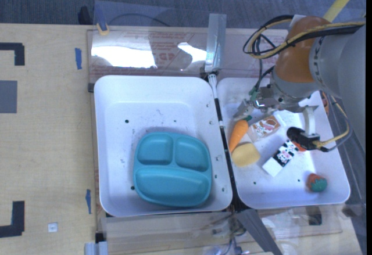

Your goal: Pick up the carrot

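two white bins (110, 132), one teal divided plate (172, 169), one carrot (238, 133), one yellow lemon-like piece (246, 154)

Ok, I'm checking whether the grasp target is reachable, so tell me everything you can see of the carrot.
The small orange carrot, smooth like a plastic toy, lies in the right shallow white bin, close to its left wall by the divider. It points from upper right to lower left, with a bit of green at its upper end. Its lower end meets a rounded pale yellow object. A printed packet lies just to its right. The gripper hovers near its upper end; the carrot is not seen between the jaws.
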`<state>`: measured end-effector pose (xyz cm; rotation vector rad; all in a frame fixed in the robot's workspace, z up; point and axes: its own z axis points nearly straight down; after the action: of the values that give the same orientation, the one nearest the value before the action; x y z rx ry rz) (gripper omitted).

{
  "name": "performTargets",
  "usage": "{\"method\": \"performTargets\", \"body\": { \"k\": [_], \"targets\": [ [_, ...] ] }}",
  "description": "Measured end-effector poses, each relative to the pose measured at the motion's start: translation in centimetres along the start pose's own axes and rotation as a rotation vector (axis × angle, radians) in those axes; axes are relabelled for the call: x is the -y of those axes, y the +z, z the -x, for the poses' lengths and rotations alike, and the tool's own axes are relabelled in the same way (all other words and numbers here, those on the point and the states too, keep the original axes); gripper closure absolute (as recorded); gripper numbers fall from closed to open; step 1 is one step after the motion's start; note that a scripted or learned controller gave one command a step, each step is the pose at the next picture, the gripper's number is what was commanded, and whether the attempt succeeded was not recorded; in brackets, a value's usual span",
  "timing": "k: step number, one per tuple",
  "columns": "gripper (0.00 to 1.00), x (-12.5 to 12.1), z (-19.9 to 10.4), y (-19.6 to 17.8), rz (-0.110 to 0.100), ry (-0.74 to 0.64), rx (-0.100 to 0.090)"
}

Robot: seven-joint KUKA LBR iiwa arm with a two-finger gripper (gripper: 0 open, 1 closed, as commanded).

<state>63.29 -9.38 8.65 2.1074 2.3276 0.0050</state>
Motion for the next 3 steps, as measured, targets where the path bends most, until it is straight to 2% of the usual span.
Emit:
{"method": "performTargets", "body": {
  "k": [1,2,3],
  "targets": [
    [0.0,2.0,-8.5,-10.1,0.004,-0.082,-0.001],
    [0.0,1.9,-9.9,-9.5,-0.005,-0.092,0.0],
    [0.0,1.9,-9.9,-9.5,-0.005,-0.091,0.0]
  ]
}}
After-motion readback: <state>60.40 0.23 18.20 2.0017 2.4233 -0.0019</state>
